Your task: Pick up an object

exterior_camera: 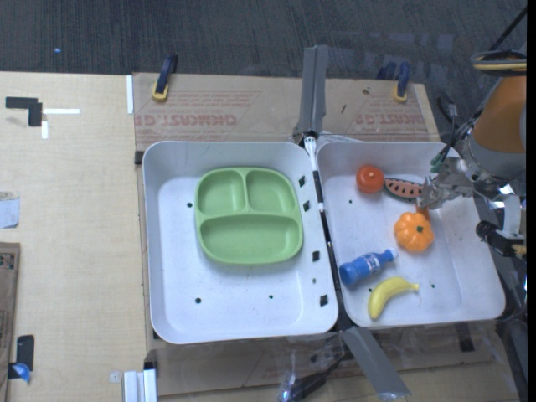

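1. Where the light wood counter (67, 224) ends, dark carpet (251, 15) starts.
2. Brown cardboard (226, 107) lies under two white bins.
3. Over the right bin (469, 300), the tool (431, 198) hangs beside the orange pumpkin (414, 231).

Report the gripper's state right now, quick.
Gripper: open or shut cannot be told; it hangs above the right bin, by the watermelon slice and the orange pumpkin.

Grey KUKA arm w/ rounded orange band (507, 115) is showing at right edge; black cables (459, 128) are running along it; small metal two-finger gripper (434, 193) w/ silver brackets is sitting at its tip.
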`<state>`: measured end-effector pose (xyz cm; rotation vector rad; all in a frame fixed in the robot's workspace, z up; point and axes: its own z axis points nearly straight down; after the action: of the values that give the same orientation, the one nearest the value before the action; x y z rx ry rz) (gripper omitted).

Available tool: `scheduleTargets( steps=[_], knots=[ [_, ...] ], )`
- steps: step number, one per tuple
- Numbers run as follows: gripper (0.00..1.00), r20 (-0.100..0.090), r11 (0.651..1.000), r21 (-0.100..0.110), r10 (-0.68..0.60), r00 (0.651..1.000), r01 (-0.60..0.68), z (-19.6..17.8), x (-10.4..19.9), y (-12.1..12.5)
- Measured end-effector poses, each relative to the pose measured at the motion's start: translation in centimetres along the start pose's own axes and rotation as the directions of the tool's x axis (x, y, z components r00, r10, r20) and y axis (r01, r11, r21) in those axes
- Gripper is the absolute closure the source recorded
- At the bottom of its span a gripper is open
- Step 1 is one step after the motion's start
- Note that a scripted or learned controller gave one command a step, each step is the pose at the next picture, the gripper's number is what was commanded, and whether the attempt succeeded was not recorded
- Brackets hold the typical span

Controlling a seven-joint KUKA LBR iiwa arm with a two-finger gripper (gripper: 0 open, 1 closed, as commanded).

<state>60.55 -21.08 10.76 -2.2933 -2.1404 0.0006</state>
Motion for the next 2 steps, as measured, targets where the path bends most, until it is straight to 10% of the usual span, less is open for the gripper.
scheduleTargets(
  steps=[1,2],
  knots=[
    [0.00,-0.003,1.000,0.002,-0.001,1.000,0.001,0.03,0.16,0.00],
    [1.00,-0.002,1.000,0.005,-0.002,1.000,0.002,-0.60,0.10,0.00]
  ],
)
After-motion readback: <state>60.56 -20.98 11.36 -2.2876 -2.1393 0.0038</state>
